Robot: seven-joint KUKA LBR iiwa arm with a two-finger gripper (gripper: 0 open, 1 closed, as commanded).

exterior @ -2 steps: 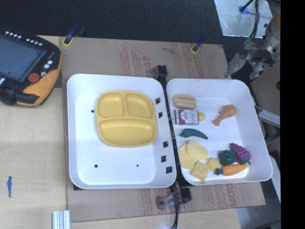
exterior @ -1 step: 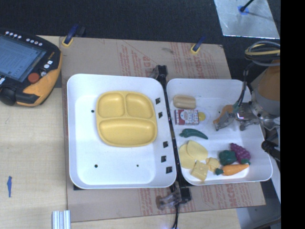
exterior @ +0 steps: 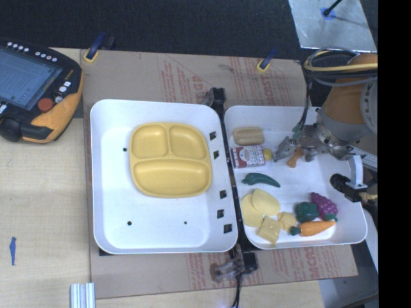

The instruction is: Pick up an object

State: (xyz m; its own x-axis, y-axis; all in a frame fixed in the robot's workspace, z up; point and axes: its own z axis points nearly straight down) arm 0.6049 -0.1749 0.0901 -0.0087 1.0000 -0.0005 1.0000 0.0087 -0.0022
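Right now the pincer (exterior: 290, 151) is seen low over the right white bin (exterior: 352, 236), slightly open, holding nothing. If closed here, the small red packet (exterior: 248, 156) beside it could be missed.

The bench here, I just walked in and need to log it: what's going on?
A grey and orange arm reaches in from the right, its gripper low over the right bin near a bread roll and a small red packet. Nothing shows between the jaws. The left bin holds a yellow divided plate.
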